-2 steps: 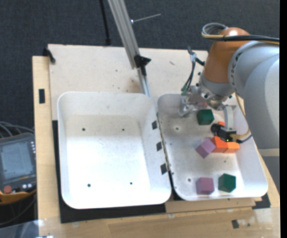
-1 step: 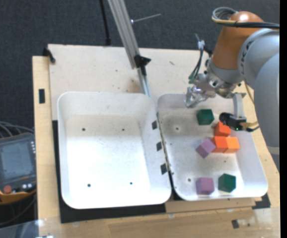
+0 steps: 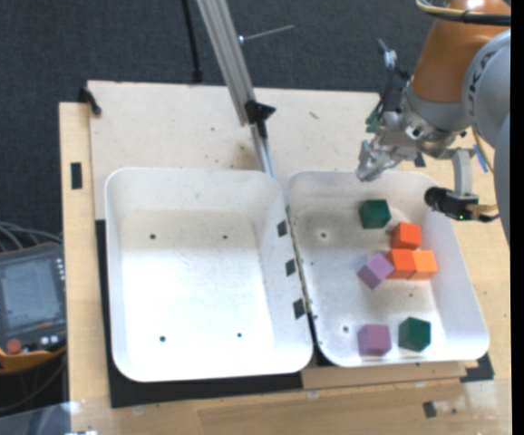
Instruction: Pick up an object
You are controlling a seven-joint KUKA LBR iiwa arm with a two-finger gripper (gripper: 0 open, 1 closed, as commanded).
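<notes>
The right bin [image 3: 334,216] holds several small blocks. A green cube [image 3: 375,213] lies near its far side, two orange cubes [image 3: 409,236] [image 3: 413,263] sit right of centre, and a purple block [image 3: 375,270] touches the nearer orange one. Another purple cube [image 3: 373,339] and a green cube [image 3: 414,333] rest by the front rim. My gripper [image 3: 372,166] hangs above the bin's far rim, just beyond the far green cube, with nothing visible between its fingers.
The left bin [image 3: 135,198] stands beside the right one. A slanted metal pole [image 3: 228,53] rises behind the bins. A teach pendant [image 3: 22,297] lies off the bench at the left. A black-and-yellow fitting [image 3: 457,204] hangs over the right bin's far right rim.
</notes>
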